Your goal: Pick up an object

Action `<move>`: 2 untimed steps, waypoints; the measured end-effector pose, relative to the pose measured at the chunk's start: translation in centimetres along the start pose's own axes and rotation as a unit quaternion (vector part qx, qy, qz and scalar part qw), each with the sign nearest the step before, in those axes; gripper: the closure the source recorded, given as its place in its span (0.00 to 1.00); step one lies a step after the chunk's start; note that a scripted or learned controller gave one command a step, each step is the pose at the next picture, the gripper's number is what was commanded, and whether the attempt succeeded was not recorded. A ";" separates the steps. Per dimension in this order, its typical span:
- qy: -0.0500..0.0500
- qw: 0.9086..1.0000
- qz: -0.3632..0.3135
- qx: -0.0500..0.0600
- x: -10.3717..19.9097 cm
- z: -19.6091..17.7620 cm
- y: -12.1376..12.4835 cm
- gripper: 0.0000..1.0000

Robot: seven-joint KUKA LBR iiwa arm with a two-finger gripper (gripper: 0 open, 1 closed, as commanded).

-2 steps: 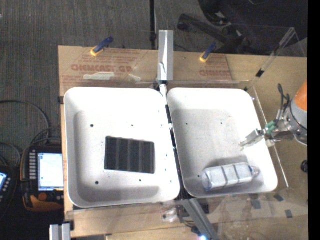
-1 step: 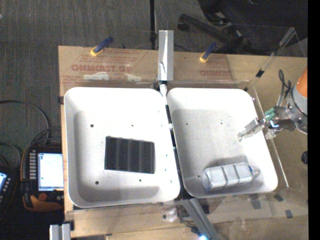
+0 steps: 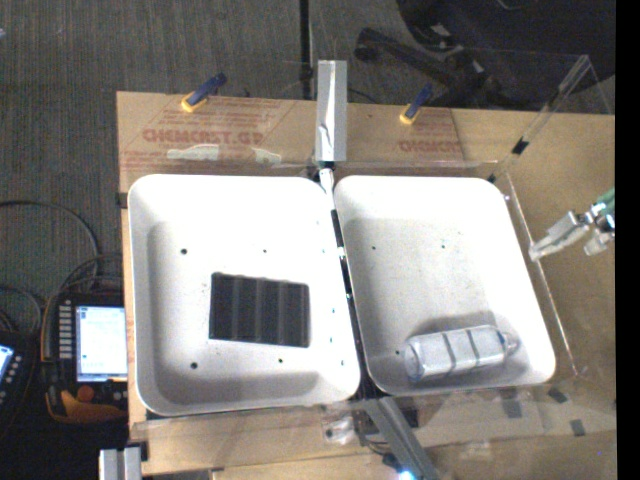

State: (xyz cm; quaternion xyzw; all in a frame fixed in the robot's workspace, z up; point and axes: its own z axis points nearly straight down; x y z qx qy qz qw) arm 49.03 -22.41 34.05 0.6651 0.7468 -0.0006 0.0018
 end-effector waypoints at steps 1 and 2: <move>0.000 1.000 0.020 0.001 0.2 5.1 -0.6 0.00; 0.002 0.994 0.105 0.002 8.2 14.3 0.3 0.00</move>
